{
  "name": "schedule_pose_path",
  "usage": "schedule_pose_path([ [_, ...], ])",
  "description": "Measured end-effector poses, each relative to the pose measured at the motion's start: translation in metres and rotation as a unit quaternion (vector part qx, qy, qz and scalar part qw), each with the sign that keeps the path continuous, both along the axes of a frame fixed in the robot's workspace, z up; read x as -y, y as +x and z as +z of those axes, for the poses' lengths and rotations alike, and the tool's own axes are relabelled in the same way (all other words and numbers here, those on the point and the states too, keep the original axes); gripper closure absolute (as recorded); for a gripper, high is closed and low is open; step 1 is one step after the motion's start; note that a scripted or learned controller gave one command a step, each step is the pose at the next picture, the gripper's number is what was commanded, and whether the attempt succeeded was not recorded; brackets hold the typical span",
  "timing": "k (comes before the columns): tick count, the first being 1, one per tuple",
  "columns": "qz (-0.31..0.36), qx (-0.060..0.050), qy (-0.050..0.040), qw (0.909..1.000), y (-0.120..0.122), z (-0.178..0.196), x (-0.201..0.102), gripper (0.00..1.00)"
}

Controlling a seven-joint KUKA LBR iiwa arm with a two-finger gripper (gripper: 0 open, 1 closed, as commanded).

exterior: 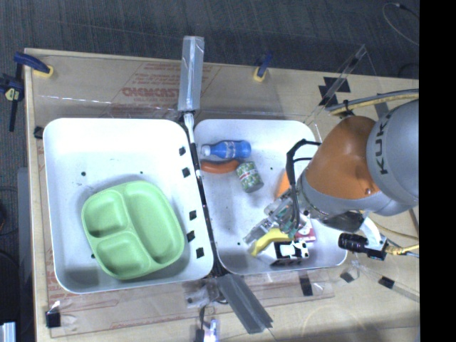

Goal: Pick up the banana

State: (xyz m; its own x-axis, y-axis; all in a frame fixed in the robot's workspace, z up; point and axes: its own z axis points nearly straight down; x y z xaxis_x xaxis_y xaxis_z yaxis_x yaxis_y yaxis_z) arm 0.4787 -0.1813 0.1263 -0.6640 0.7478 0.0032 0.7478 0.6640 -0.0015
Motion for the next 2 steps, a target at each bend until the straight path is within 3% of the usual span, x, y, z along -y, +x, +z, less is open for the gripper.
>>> schedule_pose_path([
  [1,-0.231,-0.001,-0.0002,0.9729,-0.003,-0.035,0.002,0.00],
  [2,0.046,0.000,0.0004,0.9989,-0.002,-0.035,0.023,0.00],
])
